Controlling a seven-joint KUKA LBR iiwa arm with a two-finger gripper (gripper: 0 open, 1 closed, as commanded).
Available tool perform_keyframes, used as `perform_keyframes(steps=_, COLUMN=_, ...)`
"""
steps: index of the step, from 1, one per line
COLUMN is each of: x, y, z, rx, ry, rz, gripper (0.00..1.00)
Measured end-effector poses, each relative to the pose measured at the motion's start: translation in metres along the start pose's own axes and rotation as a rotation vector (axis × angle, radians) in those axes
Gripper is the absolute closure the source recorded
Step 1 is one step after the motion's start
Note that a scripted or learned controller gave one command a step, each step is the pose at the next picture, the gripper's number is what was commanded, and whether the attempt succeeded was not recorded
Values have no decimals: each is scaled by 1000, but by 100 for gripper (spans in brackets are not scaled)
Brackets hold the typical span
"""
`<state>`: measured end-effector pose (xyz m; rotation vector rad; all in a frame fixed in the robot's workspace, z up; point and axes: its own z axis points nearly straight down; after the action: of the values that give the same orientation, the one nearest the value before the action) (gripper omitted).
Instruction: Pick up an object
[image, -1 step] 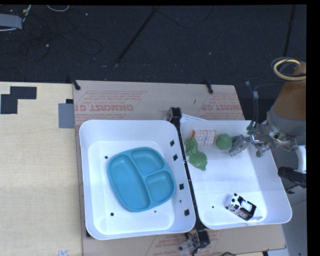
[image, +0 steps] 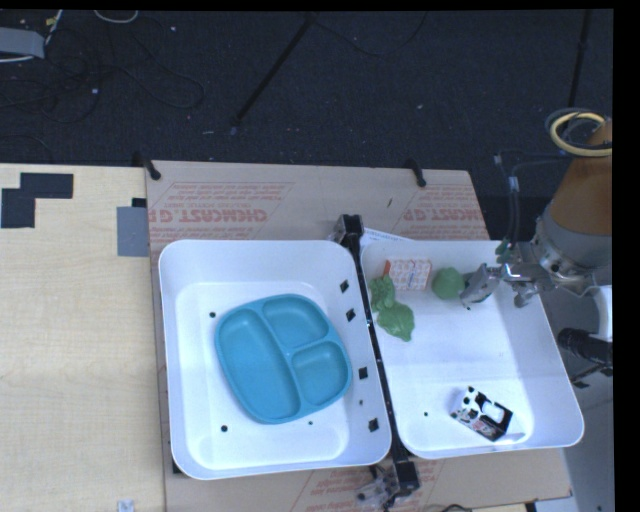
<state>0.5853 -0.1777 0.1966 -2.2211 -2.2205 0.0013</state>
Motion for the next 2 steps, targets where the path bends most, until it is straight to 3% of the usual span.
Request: perform_keyframes(steps=2, x=8, y=7, z=110, rx=6, ry=2, rz=-1, gripper=0)
